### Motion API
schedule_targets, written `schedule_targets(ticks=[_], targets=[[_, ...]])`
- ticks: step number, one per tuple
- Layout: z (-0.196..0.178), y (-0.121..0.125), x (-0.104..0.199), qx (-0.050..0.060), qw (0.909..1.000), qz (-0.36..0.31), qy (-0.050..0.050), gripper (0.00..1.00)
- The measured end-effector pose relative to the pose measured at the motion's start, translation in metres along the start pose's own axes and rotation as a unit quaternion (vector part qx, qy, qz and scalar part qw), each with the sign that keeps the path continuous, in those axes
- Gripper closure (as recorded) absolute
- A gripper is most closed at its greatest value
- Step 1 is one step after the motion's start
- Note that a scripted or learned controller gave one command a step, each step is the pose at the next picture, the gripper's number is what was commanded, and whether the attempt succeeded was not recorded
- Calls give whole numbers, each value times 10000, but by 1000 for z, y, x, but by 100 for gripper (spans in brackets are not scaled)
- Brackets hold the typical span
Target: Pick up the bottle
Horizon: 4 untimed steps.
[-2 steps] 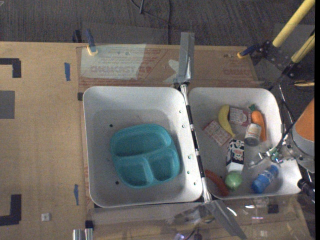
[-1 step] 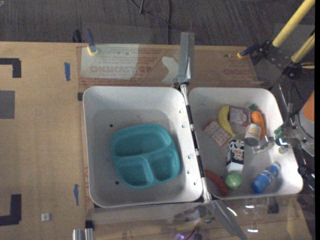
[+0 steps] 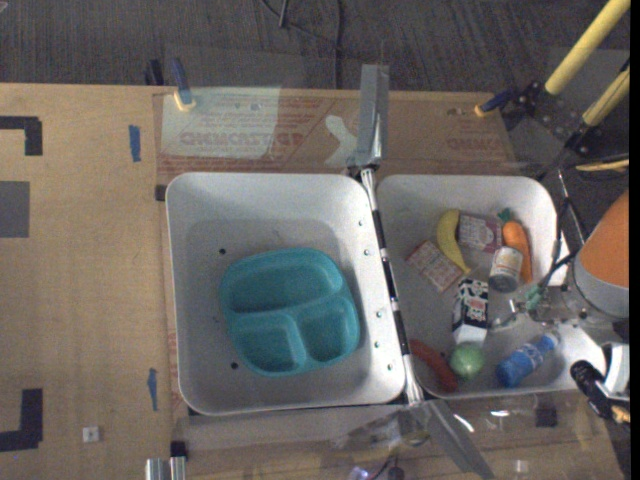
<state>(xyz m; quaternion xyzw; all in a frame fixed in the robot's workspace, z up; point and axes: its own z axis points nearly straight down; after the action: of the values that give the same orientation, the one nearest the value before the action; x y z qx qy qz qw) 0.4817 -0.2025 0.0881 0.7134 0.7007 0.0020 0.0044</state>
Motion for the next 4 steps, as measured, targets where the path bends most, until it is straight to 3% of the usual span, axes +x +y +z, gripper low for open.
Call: schedule_targets(ticks=[1,2,3,4], targets=[[-11,1,-4,-29,10000,32,-31,100],[-21,1,-6,-39,10000,49,-37,100],[-21,1,-6,-38,10000,48,-36,0],[0,-1,5,22,9964,-847,9,0]])
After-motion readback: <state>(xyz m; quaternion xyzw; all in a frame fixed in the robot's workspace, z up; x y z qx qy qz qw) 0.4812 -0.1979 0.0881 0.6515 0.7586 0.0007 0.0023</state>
